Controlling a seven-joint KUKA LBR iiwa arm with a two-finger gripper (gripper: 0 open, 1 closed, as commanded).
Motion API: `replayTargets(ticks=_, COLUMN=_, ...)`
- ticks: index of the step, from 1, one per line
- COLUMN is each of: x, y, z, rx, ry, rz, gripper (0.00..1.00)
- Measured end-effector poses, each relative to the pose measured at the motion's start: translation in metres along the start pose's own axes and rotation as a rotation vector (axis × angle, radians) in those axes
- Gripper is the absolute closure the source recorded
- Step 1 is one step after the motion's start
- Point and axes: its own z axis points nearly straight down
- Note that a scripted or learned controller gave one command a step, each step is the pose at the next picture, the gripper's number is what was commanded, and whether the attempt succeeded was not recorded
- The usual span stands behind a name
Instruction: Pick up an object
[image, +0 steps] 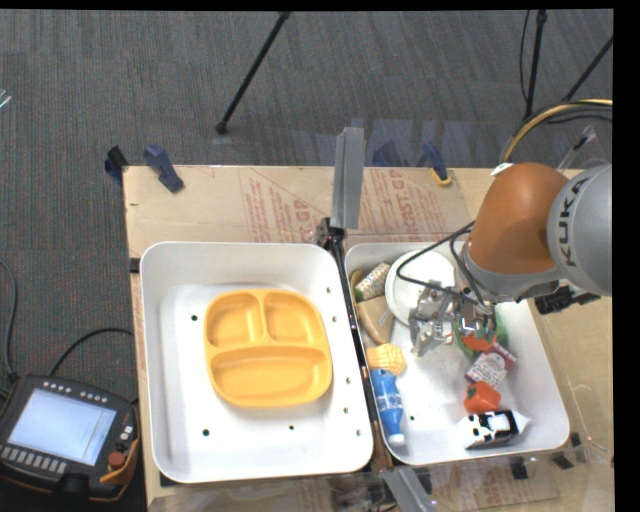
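Plainly, "KUKA" on arm (585, 225), bench (260, 205) lettering unreadable

Your arm (590, 235) at the frame's right is grey, lettered "KU". An orange dome caps it. Dark cables trail to the metal gripper (437, 325).

Even, diffuse light falls from above, bright but not harsh. The two white bins (160, 300) are the brightest surfaces and sit close to washed out, their inner walls losing detail. Shadows are soft and short: a faint one hugs the yellow divided plate (268, 348) toward 6 o'clock, and a darker patch lies under the arm (540, 230). A gentle sheen shows on the arm's orange band. The carpet toward 12 o'clock is dimmer. Focus is fair overall, though small items at 4 o'clock look slightly soft and grainy.
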Motion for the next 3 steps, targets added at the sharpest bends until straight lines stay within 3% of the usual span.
replayTargets(ticks=1, x=-0.027, y=-0.005, z=0.004, rx=-0.001, ry=0.016, rz=0.276, gripper=1.0)
replayTargets(ticks=2, x=-0.028, y=0.057, z=-0.114, rx=-0.005, ry=-0.023, rz=0.346, gripper=1.0)
replayTargets(ticks=3, x=0.029, y=-0.001, z=0.004, rx=0.0, ry=-0.008, rz=0.295, gripper=1.0)
